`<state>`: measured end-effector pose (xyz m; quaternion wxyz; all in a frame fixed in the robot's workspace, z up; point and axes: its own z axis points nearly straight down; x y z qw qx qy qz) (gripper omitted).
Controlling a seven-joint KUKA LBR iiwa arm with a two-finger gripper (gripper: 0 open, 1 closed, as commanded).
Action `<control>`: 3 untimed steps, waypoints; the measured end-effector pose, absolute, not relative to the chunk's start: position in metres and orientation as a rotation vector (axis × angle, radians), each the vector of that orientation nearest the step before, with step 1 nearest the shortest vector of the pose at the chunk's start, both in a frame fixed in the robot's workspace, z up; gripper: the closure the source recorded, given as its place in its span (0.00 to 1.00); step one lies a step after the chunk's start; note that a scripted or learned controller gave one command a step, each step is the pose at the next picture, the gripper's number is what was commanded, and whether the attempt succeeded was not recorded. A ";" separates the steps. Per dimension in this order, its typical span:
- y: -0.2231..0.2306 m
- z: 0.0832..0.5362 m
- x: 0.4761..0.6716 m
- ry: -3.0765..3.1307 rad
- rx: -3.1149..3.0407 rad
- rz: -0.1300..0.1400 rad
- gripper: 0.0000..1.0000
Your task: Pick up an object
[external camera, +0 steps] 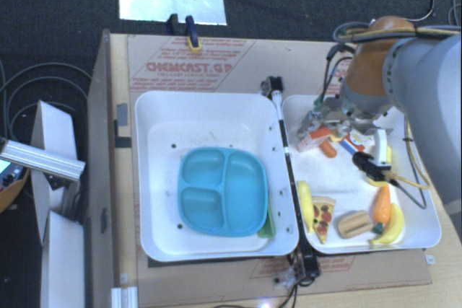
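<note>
My gripper (pixel 318 122) hangs low over the back left part of the right bin (pixel 433 227). Right under it lies a white and orange carton (pixel 309 140), and I cannot make out whether they touch. An orange sausage (pixel 329 148) and a blue and red piece (pixel 351 144) lie just in front of the gripper. Toward the bin's front are a yellow banana (pixel 304 203), a pizza slice (pixel 323 217), a tan bread roll (pixel 353 223), a carrot (pixel 382 205) and a second banana (pixel 394 229).
The left bin (pixel 155 155) holds a blue divided plate (pixel 221 191), with a green piece (pixel 268 227) peeking out from under its right edge. The ridge between the bins (pixel 283 148) runs just left of the gripper. The grey arm (pixel 426 83) covers the right bin's back right.
</note>
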<state>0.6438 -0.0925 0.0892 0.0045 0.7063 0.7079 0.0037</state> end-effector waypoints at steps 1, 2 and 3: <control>-0.103 0.089 0.652 2.217 2.213 0.011 0.00; -0.104 0.101 0.653 2.215 2.207 0.012 1.00; -0.029 0.238 0.556 2.233 2.212 0.005 1.00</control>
